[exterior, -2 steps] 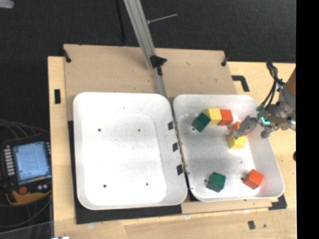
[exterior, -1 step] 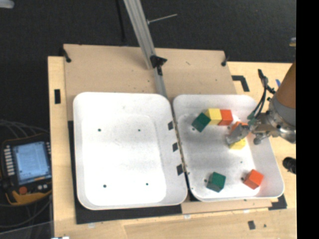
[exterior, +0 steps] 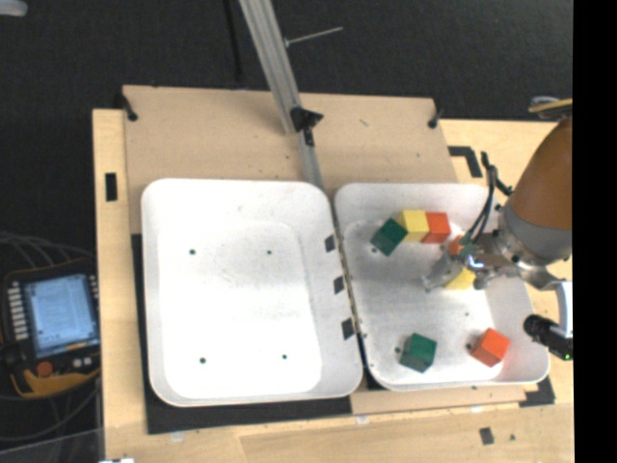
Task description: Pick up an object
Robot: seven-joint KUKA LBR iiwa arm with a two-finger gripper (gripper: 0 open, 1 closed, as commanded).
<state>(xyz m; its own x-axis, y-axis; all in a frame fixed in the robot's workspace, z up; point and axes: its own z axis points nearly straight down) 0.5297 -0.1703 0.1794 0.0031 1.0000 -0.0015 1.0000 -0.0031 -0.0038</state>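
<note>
Small yellow hard block point(exterior: 462, 279) in the right white bin point(exterior: 386, 374), just under the grey two-finger gripper point(exterior: 453, 270), grip not clear to see; looks light and stiff, best pinched on flat sides.

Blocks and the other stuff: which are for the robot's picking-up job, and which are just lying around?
For the job:
claw
yellow block by the claw
row of three blocks
green block
orange block

Lying about:
left bin
screen
pole
</note>
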